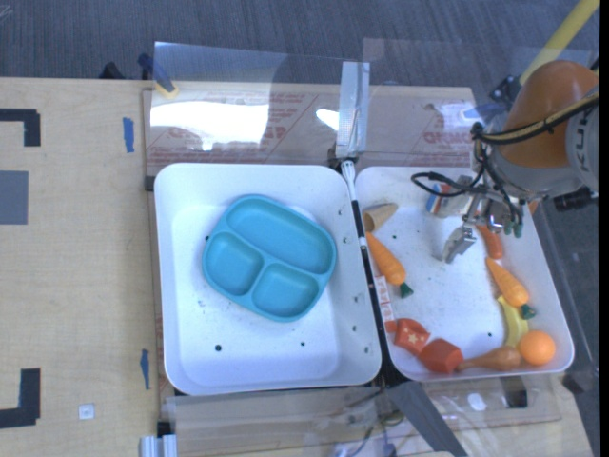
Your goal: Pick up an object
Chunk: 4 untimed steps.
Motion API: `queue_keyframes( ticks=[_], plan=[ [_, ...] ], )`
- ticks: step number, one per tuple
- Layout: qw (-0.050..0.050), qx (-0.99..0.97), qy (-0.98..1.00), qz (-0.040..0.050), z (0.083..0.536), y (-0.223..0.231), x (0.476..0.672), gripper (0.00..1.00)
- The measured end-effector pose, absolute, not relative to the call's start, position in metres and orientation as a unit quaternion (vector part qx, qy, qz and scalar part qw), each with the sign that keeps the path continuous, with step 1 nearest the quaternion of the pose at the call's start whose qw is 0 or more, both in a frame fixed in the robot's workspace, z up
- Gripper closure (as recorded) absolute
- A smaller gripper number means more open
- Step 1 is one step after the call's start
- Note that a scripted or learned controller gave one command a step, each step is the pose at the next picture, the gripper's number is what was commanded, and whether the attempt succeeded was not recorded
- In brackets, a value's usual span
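You have single fixed camera above bench (67, 255), looking down at slant. Both white bins in frame: left bin (181, 350) centre, right bin (557, 350) near right edge. Arm (552, 112) enters from right. Moderate distance.

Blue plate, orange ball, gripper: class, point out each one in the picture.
Blue plate (269, 256), camera view, centre divider.
Orange ball (538, 347), camera view, its middle.
Gripper (460, 248), camera view, between fingertips.

arm (561, 122) cut off (right edge), finger gap unclear

right bin (419, 284) centre open; toy food (438, 350) along edges; blue tray (269, 258) fills left
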<state>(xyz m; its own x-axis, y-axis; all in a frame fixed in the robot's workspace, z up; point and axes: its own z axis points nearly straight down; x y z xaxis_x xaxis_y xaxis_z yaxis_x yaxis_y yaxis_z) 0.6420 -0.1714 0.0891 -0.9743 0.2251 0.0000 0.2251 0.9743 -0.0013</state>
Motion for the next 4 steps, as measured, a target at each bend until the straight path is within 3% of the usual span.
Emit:
queue_keyframes(
  ticks=[1, 2, 4],
  plan=[
    [-0.004, -0.184, -0.983, 0.0002, 0.089, -0.2, 0.589, 0.0],
    [-0.005, -0.149, -0.989, 0.0009, 0.089, -0.223, 0.558, 0.0],
    [-0.006, -0.143, -0.99, 0.0012, 0.089, -0.223, 0.56, 0.0]
  ],
)
